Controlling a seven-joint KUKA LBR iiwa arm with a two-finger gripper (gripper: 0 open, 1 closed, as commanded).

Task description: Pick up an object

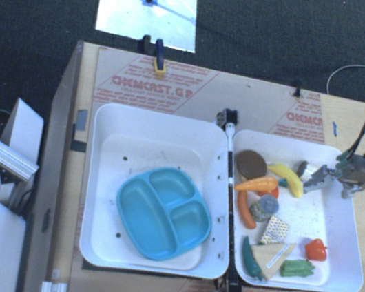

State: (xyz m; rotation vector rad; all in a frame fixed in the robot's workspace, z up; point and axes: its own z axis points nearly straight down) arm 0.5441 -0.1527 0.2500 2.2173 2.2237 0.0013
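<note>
The arm's gripper (pixel 318 177) sits low over the far right part of the right bin (pixel 348 237), its jaws pointing toward the toy banana (pixel 287 178). From here the jaws look slightly parted with nothing between them, though the view is too coarse to be sure. The banana lies just beside the tips, yellow and curved, apart from them.

Next to the banana is a round brown disc (pixel 251 164), and below both a long orange carrot (pixel 257 184) lying crosswise. A second orange piece (pixel 246 210) runs down along the bin's left wall. Near it sits a small bluish-grey round thing (pixel 267 206), then a pale patterned wedge (pixel 275 231). Toward the near edge lie a dark teal pod-like piece (pixel 250 257), a cream stick (pixel 280 256), a green vegetable (pixel 297 268) and a red pepper-like piece (pixel 316 249).

The left bin (pixel 119 127) holds a blue divided plate (pixel 164 212) with three compartments, lying flat.

Both bins rest side by side on the worktop (pixel 178 89), which is covered in brown printed board.
</note>
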